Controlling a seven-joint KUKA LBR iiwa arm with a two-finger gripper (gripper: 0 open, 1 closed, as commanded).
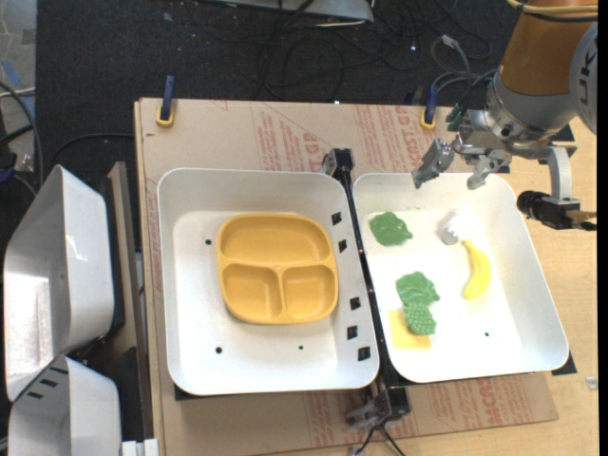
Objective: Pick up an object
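The right bin point(532, 350) holds a green leafy piece point(389, 228), a yellow banana point(476, 271), a small grey-white object point(448, 233), a green broccoli-like piece point(417, 299) and a yellow flat piece point(410, 335) under it. My gripper point(455, 168) hangs above the bin's far rim, fingers spread apart with nothing between them. It is above and behind the grey-white object and the banana.
The left bin point(190, 350) holds a yellow divided plate point(278, 266). A black divider with clips point(353, 255) runs between the bins. A white container point(47, 274) stands at the far left. Cables lie on the dark floor behind the bench.
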